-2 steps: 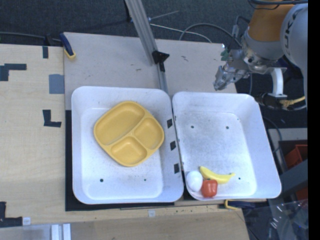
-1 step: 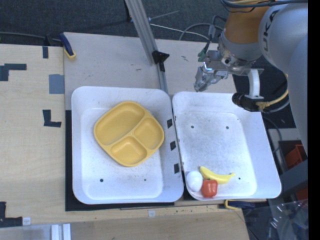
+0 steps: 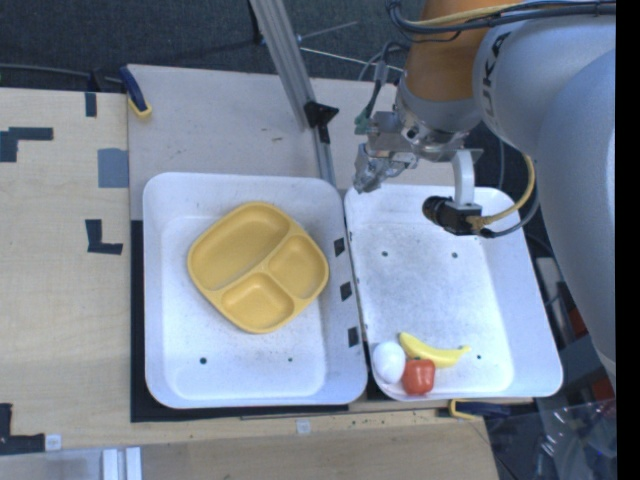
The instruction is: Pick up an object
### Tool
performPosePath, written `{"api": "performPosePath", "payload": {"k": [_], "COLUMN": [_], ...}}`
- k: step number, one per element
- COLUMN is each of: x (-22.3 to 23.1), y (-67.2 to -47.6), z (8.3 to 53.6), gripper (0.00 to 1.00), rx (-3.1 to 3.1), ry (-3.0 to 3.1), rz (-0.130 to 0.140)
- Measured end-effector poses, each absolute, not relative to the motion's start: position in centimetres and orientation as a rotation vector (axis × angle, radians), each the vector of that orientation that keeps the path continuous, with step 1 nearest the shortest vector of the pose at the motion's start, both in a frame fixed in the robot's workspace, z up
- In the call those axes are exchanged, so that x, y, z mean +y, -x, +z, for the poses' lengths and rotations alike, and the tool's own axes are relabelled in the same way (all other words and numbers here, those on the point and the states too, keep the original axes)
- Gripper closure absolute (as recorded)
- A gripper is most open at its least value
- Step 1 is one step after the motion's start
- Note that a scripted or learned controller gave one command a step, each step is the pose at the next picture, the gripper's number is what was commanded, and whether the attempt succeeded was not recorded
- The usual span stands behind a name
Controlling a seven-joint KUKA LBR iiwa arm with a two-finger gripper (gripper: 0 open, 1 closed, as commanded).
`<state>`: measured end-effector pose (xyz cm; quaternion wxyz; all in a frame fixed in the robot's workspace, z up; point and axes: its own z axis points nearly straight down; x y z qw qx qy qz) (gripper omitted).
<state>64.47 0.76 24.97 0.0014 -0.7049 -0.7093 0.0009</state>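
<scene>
The gripper (image 3: 368, 176) is seen over the right bin's (image 3: 520, 298) far left corner. Its opening cannot be told. A banana (image 3: 432, 349), tomato (image 3: 419, 376) and egg (image 3: 388, 362) are crowded at the near edge.

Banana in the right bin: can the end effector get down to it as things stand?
Probably yes, though tightly. The banana lies uncovered at the right bin's near edge, with bare floor between it and the end effector at the far corner. The red object and white object crowd it.

Plastic and wood, we note.
Yellow tray (image 3: 258, 266) smooth matt plastic; white bins (image 3: 165, 298) speckled; bench (image 3: 60, 288) pale wood.
</scene>
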Motion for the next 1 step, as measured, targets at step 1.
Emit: {"api": "performPosePath", "payload": {"k": [1], "x": [6.34], "y": [-64.32], "z": [25.27], "gripper": [1.0], "rx": [-2.228], "ry": [2.212], "rz": [0.0]}}
